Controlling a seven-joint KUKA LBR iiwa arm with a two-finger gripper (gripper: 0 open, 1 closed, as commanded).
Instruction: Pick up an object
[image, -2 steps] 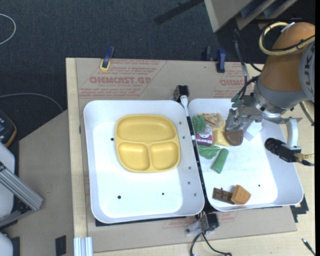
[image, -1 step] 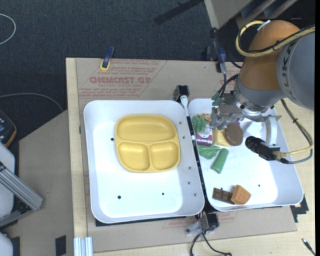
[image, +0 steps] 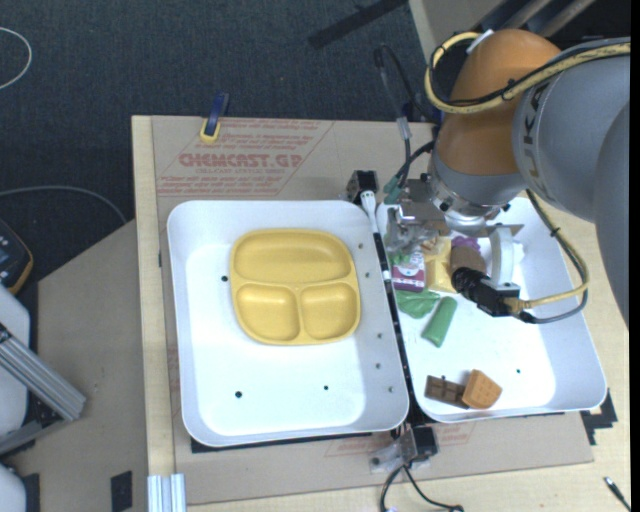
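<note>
I can't tell the gripper's (image: 432, 232) state; I'd center over the green block (image: 438, 321), clear of neighbours.

Lay scattered in the right bin (image: 560, 385), at the right of the frame. Nearest the divider, a purple packet (image: 408, 268), partly hidden beneath the arm, touching a green piece (image: 415, 301) just below it. Beside that, a second green block (image: 439, 321), elongated and tilted, leaning toward lower left. Between packet and arm, a yellow item (image: 438, 270), mostly covered, shape unclear. Well apart, near the bin's lower edge, a dark brown bar (image: 443, 390) lying flat, touching a tan wedge (image: 481, 390) at its right end.
</note>
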